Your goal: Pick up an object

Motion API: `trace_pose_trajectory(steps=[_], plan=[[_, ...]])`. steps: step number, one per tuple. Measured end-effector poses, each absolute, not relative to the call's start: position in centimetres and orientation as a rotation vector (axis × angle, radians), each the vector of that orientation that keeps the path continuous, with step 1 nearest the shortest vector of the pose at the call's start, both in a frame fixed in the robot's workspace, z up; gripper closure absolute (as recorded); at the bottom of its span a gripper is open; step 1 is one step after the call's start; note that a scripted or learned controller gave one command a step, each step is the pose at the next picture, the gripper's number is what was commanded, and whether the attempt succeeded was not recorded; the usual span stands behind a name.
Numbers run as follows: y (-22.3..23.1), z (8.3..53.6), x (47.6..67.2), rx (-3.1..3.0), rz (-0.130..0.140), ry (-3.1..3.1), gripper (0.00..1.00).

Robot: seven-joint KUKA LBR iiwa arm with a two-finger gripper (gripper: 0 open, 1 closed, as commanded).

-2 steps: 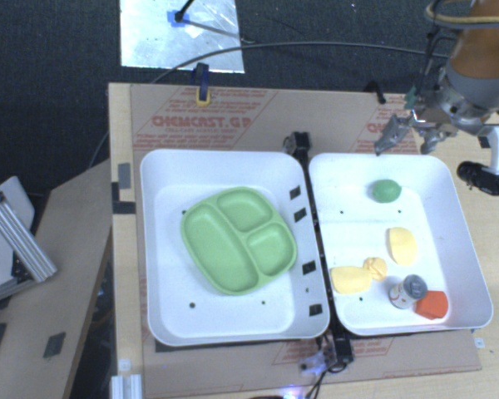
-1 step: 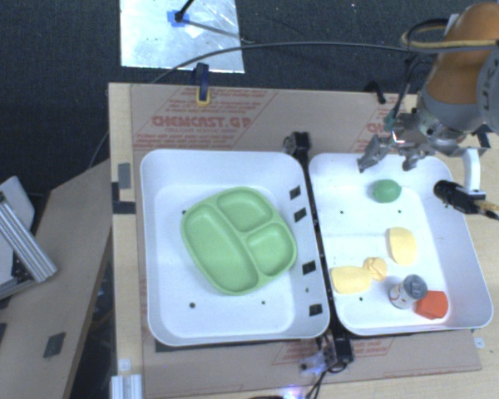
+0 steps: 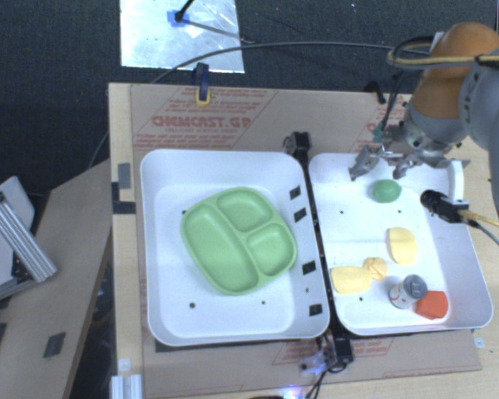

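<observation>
- Camera view: I have the gripper (image 3: 382, 163) over the far end of the right bin (image 3: 474, 306), and I can see its two fingers spread apart with nothing between them.
- Camera view: the nearest candidate is the green ball (image 3: 386, 191), lying on the bin floor just on the near side of the fingertips, almost centred under the gap. It is round, so I see no long axis to line up with; any finger angle should do.
- Camera view: the relation I am steering by is this one: ball just toward the camera from the open fingers, apart from them, not yet touched. In my judgement a short shift nearer and a straight drop would bracket it.
- Camera view: the other pieces lie well apart toward the near end: a yellow block (image 3: 402, 244), a yellow lump (image 3: 350, 279), a small metal item (image 3: 412, 288) and an orange piece (image 3: 433, 305).
- Camera view: the left bin (image 3: 162, 223) holds a green divided tray (image 3: 236, 239), which I judge too wide for these fingers.
</observation>
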State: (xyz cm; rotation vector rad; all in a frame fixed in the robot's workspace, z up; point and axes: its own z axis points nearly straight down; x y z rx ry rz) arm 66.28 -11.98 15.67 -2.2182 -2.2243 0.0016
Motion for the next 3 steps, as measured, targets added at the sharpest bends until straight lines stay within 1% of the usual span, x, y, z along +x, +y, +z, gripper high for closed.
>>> trace_pose_trajectory(steps=[1,2,3], plan=[[-11.6,11.4,65.8,-2.218,0.002,-2.223,0.00],[-11.6,12.8,66.0,-2.220,-0.005,-2.229,1.00],[-12.5,18.7,65.8,-2.225,-0.007,-2.227,1.00]])
